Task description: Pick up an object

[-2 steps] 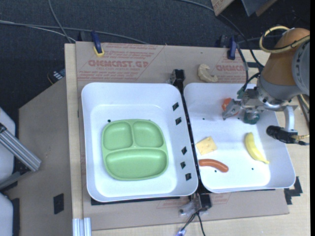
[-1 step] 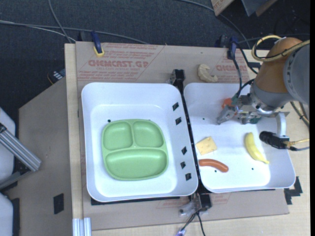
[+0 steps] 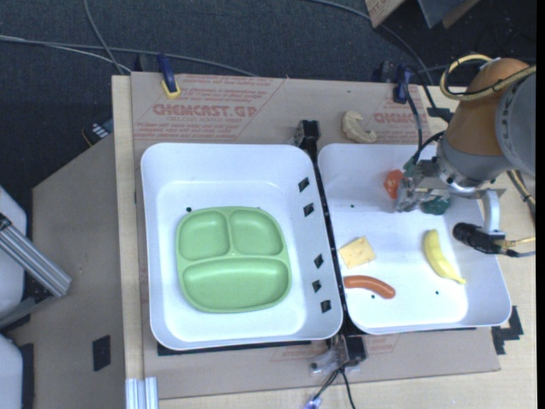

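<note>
The gripper [image 3: 415, 192] hung low in the right bin [image 3: 485, 309] beside a red object [image 3: 392, 183]; its grip could not be determined.

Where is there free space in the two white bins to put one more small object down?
Right bin: bare floor lies along its top edge, above the cheese, and between the cheese and the banana. It is crowded around the tool, beside an orange-red item, and near the sausage. Left bin: the green tray takes the middle; only strips around it are bare.
</note>
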